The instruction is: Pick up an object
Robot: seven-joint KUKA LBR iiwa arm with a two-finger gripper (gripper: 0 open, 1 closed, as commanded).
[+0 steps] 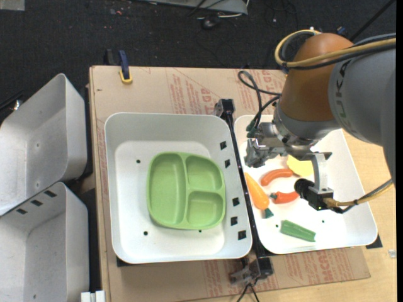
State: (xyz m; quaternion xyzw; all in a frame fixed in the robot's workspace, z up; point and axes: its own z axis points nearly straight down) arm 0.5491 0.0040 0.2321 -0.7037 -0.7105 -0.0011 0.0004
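Nearest the camera: green veg piece, lying below the claw and off to the right, long axis running left-right w/ a slight downward tilt to the right. All of this sits in the right bin on the surface.

Closer to the claw: orange carrot just below it, long axis running down-right, green tip at the far lower end. Right of the claw, slightly lower, a curved orange-red piece; below that a red pepper-like piece. Yellow item right of the claw, partly under the arm.

Judgement: carrot is the nearest candidate, almost straight under the claw, so a short drop plus a wrist turn across its axis would do.

Claw state: can't tell from this angle; nothing seen gripped.

Left bin holds a green divided tray, well left of the claw.

Writing: faint red print on the surface, not legible. "UK…" partly readable on the arm.
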